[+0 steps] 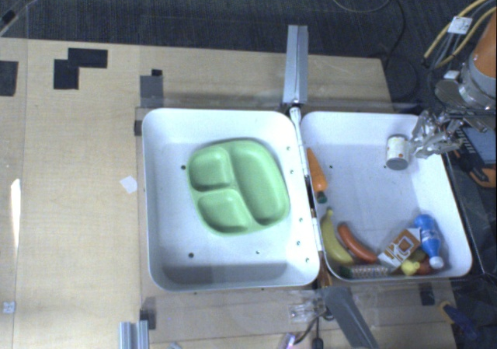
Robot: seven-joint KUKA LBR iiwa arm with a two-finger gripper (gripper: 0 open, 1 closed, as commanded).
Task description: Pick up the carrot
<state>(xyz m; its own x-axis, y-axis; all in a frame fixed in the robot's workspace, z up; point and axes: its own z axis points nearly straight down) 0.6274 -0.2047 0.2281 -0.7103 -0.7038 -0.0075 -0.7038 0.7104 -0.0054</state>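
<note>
The carrot (pixel 315 171) is orange with a dark green end. It lies lengthwise against the left wall of the right bin (pixel 373 192), near the divider between the bins. The gripper (pixel 405 148) hangs over the upper right part of that bin, well to the right of the carrot and apart from it. A pale round tip shows at its left end, with metal linkage behind it leading to the wrist at the right edge.
The right bin's near end holds a banana (pixel 334 237), a red sausage (pixel 357 242), a small box (pixel 399 249) and a blue bottle (pixel 429 235). A green divided plate (pixel 237 184) sits in the left bin (pixel 167 262). Cables run at the far right.
</note>
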